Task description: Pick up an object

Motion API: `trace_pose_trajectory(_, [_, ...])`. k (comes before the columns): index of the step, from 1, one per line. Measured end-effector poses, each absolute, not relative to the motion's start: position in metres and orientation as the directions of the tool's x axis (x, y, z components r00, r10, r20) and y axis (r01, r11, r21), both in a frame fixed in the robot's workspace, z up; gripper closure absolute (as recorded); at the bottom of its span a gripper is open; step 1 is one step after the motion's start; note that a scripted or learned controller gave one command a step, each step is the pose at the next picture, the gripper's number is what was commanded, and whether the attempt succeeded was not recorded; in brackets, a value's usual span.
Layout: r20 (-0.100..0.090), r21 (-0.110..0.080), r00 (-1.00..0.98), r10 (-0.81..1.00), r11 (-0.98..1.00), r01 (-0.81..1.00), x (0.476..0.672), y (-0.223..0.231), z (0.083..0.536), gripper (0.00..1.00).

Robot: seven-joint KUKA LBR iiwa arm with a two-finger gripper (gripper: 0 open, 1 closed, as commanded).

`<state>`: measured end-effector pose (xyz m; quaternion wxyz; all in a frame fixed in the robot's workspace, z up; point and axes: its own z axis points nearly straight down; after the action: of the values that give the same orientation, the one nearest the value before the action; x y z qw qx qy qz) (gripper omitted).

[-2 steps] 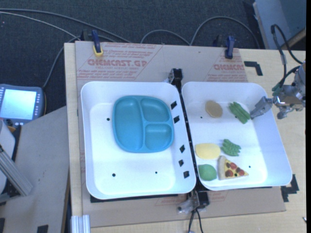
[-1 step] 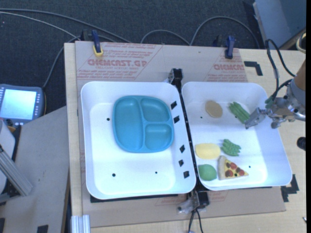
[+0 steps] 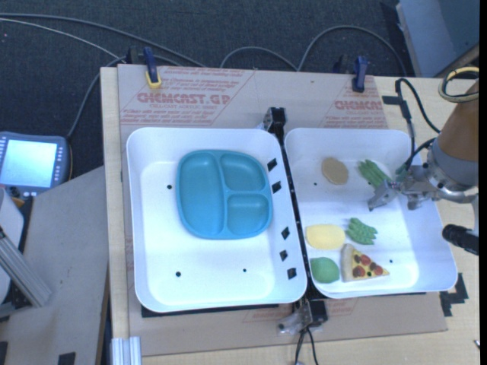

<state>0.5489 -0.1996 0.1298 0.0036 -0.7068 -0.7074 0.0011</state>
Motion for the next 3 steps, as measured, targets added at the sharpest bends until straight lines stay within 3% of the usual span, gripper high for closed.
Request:
trace_pose_trajectory(1, [0.001,0.001,0.0,1.0,0.0,1.0,0.551,-0.2,0.145,1.0])
trace_pose_trajectory(3, [-0.003,0.007,-0.001,1.0,0.001,1.0,0.56,-0.208,0.236,1.0])
